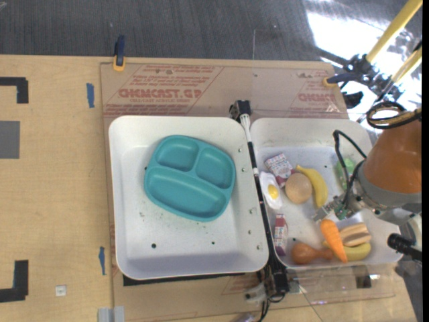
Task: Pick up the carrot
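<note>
Right bin (295,131) | carrot (332,239) between chicken leg (308,251) and hotdog (355,234) | hand (333,208) above, grip unclear

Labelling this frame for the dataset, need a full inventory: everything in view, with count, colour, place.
bins: 2, white, side by side on the bench
divided plate: 1, teal, in the left bin
carrot: 1, orange, right bin, near the front
banana: 1, yellow, right bin, middle
fried egg: 1, white with yellow yolk, right bin, by the left wall
round tan item: 1, tan, between the egg and the banana
drumstick-shaped item: 1, brown, right bin, front edge
hot dog bun: 1, tan with pink, right of the carrot
small packets: 2, white and pink, along the right bin's left side
clamps: 2, orange and blue, at the bench's back edge
arm: 1, grey with an orange band, over the right bin
hand: 1, dark, just above the carrot
</note>
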Robot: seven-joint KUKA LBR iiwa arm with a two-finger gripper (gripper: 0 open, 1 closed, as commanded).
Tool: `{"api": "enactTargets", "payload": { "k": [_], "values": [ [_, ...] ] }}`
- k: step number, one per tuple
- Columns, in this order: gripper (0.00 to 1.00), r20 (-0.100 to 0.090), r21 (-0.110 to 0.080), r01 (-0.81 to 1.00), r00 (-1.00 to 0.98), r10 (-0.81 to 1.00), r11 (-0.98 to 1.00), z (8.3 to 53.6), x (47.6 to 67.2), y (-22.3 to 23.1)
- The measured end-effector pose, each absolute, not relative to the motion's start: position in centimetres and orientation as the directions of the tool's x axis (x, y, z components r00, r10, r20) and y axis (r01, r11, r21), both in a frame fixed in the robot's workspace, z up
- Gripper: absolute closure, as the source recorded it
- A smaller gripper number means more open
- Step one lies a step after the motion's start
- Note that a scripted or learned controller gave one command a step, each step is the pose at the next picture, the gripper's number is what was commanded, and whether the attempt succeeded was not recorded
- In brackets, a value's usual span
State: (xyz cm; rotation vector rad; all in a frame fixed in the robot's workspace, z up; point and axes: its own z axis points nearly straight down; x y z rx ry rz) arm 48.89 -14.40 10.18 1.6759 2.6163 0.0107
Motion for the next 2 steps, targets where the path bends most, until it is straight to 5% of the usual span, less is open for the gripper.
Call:
{"api": "enactTargets", "payload": {
  "k": [1,2],
  "values": [
    [1.00,-0.002,0.008,0.929,-0.371,0.929,0.371,18.7,48.8,-7.8],
    [1.00,-0.001,0.003,0.996,-0.090,0.996,0.090,22.9,50.7,-1.8]
  ]
}}
